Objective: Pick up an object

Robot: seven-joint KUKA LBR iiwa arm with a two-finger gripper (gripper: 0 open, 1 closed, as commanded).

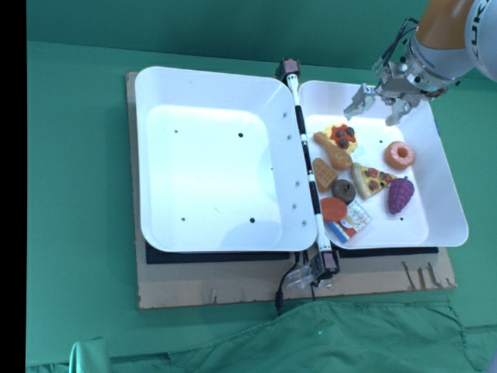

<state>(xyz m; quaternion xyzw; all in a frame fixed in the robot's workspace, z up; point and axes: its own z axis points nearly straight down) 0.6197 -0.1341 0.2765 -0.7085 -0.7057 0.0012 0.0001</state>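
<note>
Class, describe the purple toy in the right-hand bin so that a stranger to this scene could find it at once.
Start at the right bin, the one under the gripper. Among the toy foods, look to the side farthest from the divider between the bins, below the pink-iced doughnut and beside the pizza slice. The bunch of grapes is the one purple, knobbly piece there.

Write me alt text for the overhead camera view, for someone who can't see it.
A grey robot arm's open claw hovers over the right white bin, which holds toy food: a pink-iced doughnut, purple grapes, a pizza slice and a tan drumstick. The left white bin sits beside it.
</note>
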